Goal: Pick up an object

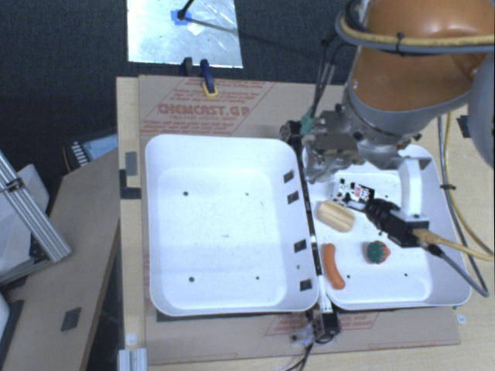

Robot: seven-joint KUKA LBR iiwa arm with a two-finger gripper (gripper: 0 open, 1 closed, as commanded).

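Cardboard backs two white bins; the left bin [220, 222] lies bare, the right bin [402, 284] holds a tan roll [336, 216], an orange carrot [333, 266] at its 6 o'clock, a green piece [377, 251]; the gripper [329, 157] hovers at the roll's 12 o'clock, nothing visibly gripped; descent comes next.

Grey arm [387, 122], orange dome band, yellow cables looped round.
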